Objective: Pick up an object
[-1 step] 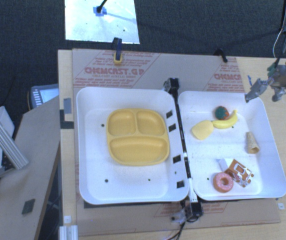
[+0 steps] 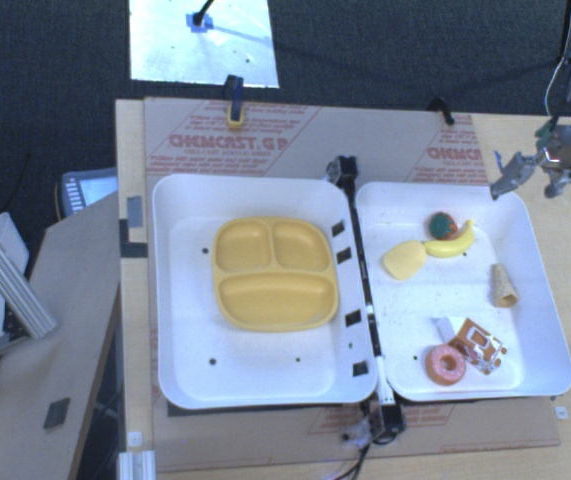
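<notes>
I see gripper (image 2: 537,171) spread open, empty, above right bin (image 2: 540,258) far rim; banana (image 2: 448,245) touches its neighbours, so I'd expect a jostled, slipped grasp.

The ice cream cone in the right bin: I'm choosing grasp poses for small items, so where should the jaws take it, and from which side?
Probably from straight above, with the jaws closing across the middle of the ice cream cone. It lies flat on the right bin floor, long axis running roughly up and down the view and apart from the other toys, so both long sides are free. The taper may let it slip toward the narrower end.
</notes>
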### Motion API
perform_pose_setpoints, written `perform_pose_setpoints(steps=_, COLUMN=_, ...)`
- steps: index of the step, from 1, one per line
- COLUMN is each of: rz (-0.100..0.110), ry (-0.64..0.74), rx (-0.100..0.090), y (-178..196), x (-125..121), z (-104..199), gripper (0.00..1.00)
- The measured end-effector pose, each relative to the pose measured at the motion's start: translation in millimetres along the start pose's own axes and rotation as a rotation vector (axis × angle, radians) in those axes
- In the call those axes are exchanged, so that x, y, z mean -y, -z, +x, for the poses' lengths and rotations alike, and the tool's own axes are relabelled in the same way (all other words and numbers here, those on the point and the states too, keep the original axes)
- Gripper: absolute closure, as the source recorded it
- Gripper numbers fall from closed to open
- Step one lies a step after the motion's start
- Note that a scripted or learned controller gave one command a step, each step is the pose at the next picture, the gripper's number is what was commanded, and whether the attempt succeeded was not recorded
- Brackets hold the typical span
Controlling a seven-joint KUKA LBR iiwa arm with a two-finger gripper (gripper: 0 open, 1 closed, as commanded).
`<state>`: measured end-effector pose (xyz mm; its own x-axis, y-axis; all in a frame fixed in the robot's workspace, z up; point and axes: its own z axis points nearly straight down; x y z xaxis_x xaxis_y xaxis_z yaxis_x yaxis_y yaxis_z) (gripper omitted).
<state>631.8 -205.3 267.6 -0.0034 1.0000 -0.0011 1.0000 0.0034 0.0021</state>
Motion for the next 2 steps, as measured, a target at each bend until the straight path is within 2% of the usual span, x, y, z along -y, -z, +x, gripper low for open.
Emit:
perform_pose_setpoints(steps=1, rz=0.002, ry=0.001, rx=-0.001, y=-42.6, x=0.8, z=5.6, gripper=0.0)
perform_pose_setpoints(steps=2, rz=0.002, ry=-0.001, rx=-0.001, y=-103.9, x=1.3, z=5.9, gripper=0.0)
